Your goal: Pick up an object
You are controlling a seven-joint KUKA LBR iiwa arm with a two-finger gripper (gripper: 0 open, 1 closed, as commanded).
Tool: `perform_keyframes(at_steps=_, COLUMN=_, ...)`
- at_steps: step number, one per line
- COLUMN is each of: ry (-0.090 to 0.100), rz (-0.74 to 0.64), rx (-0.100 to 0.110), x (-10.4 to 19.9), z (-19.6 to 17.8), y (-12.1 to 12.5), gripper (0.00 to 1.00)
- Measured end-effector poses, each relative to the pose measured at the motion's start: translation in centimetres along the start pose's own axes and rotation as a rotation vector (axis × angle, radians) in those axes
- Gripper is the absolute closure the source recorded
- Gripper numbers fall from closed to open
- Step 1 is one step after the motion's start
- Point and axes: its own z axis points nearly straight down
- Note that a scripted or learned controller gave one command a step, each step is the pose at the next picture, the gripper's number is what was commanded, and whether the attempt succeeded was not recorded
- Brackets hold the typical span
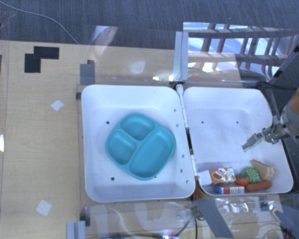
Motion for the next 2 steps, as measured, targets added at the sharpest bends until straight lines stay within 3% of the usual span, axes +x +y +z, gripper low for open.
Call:
perform_keyframes(at_steps=1, ry=0.002, rz=0.000, rx=0.003, x=1.3, z=2.4, y=-3.4, gripper=0.00)
perform_keyframes(at_steps=2, ry=-0.002, rz=-0.051, rx=-0.003, x=-2.0, z=6.1, y=5.8, gripper=0.00)
